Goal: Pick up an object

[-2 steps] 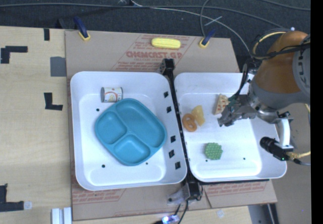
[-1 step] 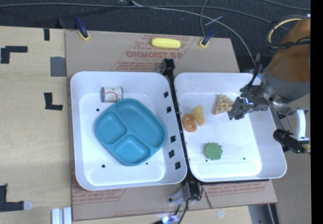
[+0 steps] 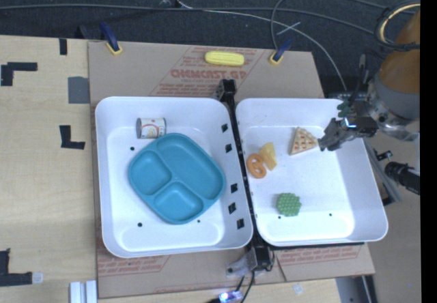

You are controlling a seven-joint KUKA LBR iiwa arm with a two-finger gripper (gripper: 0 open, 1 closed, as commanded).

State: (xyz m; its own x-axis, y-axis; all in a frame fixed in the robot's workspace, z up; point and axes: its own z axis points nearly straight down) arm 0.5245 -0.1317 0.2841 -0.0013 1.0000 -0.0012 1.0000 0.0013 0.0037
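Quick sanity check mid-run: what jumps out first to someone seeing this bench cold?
The big blue three-compartment plastic tray dominates the left white bin, with a small cylindrical can lying beside it. In the right white bin, the dark gripper sits close to a triangular orange wedge, with a green bumpy ball nearer the camera.

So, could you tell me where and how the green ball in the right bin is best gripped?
Grip the green ball across its middle, coming straight down from above. It looks round and bumpy, so any finger direction should do, and it lies apart from the bin walls and other items, leaving room either side.
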